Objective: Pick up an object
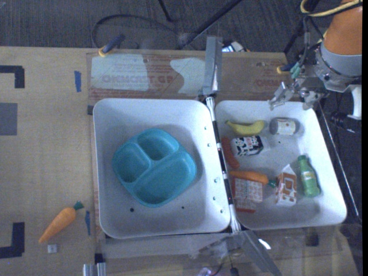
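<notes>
Candidates all in the right bin: can at the back, banana just left of it, cow-print carton, carrot, 2 small cartons at front, green bottle on the right. Nearest the gripper: the can. Hovering over the bin's back rim, jaws spread, pinching nothing. Step in hand, by judgement: approach, no grasp yet. Next move calls for a descent onto the can, jaws straddling it, clear of the banana. Blue plate in the left bin; another carrot loose on the table.
</notes>
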Controlling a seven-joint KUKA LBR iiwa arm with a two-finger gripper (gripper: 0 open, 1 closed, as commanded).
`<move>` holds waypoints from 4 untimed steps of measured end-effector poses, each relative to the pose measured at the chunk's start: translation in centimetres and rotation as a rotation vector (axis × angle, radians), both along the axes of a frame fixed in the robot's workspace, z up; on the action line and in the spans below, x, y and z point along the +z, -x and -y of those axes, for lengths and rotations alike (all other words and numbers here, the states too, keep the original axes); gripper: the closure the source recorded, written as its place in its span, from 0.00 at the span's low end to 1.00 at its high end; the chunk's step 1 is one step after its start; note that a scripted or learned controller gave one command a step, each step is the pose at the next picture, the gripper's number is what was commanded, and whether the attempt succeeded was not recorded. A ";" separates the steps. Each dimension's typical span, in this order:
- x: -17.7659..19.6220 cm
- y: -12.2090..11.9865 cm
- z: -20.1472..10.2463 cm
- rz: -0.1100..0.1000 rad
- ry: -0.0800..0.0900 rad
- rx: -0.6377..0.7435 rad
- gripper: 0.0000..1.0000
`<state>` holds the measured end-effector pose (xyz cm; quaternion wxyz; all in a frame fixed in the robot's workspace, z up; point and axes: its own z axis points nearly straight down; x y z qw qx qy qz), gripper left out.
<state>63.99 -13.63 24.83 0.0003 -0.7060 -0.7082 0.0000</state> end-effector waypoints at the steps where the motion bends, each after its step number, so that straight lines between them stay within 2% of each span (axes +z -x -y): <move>1: -14.0 -1.4 1.0 0.006 0.002 0.267 0.00; 2: -16.3 0.4 -1.8 0.002 0.000 0.185 0.00; 3: -15.1 0.3 -1.7 0.006 0.000 0.183 1.00; 4: -2.1 1.2 -8.9 0.004 0.001 0.231 1.00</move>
